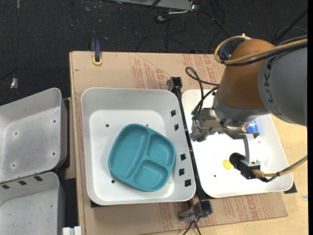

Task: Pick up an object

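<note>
Teal divided plate (142, 157) in left bin (93, 131), gripper (199, 131) over right bin (274, 185), grip state unclear.

Left bin (93, 146) holding teal divided plate (142, 156), right bin (274, 180) with small yellow object (227, 164) and blue object (252, 127), gripper (201, 131) low over right bin's left side, orange-banded arm (254, 77) above.

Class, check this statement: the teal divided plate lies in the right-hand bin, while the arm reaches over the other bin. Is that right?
Not quite. The camera view shows the teal divided plate lying in the left-hand bin, not the right-hand one. The arm reaches over the other bin, the right-hand one.
</note>
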Controlling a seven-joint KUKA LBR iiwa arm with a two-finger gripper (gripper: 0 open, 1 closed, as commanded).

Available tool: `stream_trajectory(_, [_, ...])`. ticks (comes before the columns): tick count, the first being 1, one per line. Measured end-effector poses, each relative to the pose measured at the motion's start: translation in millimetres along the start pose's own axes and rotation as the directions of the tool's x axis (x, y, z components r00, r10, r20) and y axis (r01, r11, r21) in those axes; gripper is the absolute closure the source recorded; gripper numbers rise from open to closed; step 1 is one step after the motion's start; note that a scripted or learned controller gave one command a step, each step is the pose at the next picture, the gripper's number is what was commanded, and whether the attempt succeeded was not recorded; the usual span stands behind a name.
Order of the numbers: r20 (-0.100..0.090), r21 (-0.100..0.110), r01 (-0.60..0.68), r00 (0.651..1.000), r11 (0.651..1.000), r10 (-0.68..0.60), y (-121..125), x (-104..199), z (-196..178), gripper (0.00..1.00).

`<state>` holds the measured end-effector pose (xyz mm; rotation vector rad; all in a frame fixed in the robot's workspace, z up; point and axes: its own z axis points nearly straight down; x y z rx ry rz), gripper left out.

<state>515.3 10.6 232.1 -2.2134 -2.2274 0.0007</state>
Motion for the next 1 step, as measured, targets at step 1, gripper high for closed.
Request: stream_trajectory(1, [-0.001,0.001,0.002,1.000,1.000,-0.002,-6.1,58.5,9.2,1.00])
